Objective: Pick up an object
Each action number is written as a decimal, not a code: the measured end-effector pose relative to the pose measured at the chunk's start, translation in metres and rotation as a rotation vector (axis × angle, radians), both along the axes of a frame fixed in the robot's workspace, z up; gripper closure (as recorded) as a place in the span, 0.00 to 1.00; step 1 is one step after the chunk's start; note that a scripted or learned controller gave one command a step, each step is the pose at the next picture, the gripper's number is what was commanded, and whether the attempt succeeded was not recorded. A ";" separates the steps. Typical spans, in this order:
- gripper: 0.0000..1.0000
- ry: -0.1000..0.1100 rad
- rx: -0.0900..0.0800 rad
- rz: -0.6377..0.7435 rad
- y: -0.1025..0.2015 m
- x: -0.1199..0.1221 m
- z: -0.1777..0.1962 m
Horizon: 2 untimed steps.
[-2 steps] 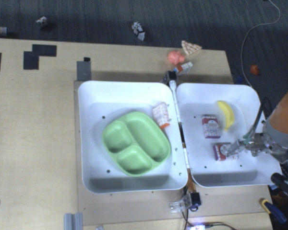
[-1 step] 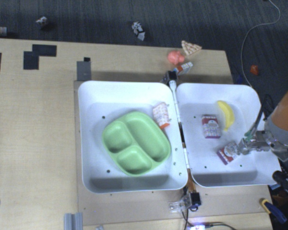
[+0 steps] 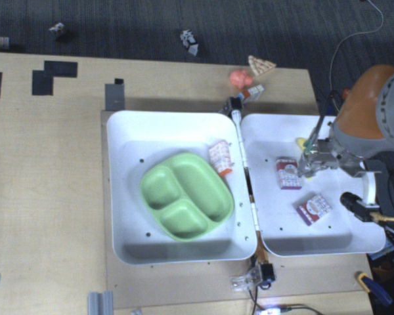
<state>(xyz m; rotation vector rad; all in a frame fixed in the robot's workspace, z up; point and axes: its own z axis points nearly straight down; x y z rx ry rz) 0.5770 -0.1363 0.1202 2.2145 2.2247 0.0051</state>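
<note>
Two shallow white bins sit side by side on a pale wooden counter (image 3: pixel 46 195), seen from above at a slant. Toward the lower middle of the frame, the left bin (image 3: pixel 121 241) holds a green divided plate (image 3: pixel 186 195), lying flat and taking up much of its floor. At the lower right, in the right bin (image 3: pixel 328 241), a small red-and-white packet (image 3: pixel 314 209) lies tilted, near a dark cable fitting at the bin's right rim.

Just above it, a second red-and-white packet (image 3: pixel 288 174) lies in the middle of the right bin, with the claw (image 3: pixel 310 163) just beside its right edge, low over the bin floor. Whether the claw is wide or narrow cannot be told from this angle, and no item is seen between its parts. The grey arm (image 3: pixel 374 120) with its orange band enters from the right edge.

In the left bin's upper right corner, a white tube with an orange cap (image 3: pixel 220 158) rests beside the plate. Farther back, past the bins on the counter's top edge, lie a pink lump (image 3: pixel 240 79) and a toy pizza slice (image 3: pixel 261 65).
</note>
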 end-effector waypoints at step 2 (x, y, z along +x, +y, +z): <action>0.00 -0.004 -0.002 -0.003 0.016 -0.058 -0.033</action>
